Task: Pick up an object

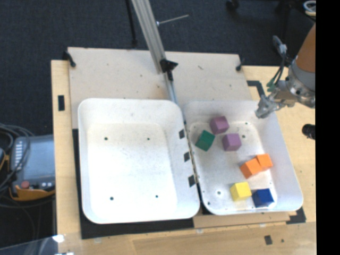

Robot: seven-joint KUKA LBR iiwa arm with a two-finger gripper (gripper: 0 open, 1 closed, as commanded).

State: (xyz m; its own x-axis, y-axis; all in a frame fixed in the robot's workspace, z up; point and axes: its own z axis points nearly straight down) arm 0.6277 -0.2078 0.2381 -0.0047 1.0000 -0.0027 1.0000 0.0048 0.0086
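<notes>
The right bin (281,158) holds several blocks. Two purple blocks (219,124) (231,142) lie near its back, with a green block (205,140) to their left. Two orange blocks (251,168) (264,161) touch each other at the right. A yellow block (240,190) and a blue block (263,197) sit near the front edge. My gripper (264,110) hangs over the bin's back right corner, well away from the blocks, with nothing seen in it.
The left bin (133,158) lies beside the right one. A slanted aluminium post (151,33) rises from the bench behind the bins. A grey device with cables (32,166) stands off the bench at the left.
</notes>
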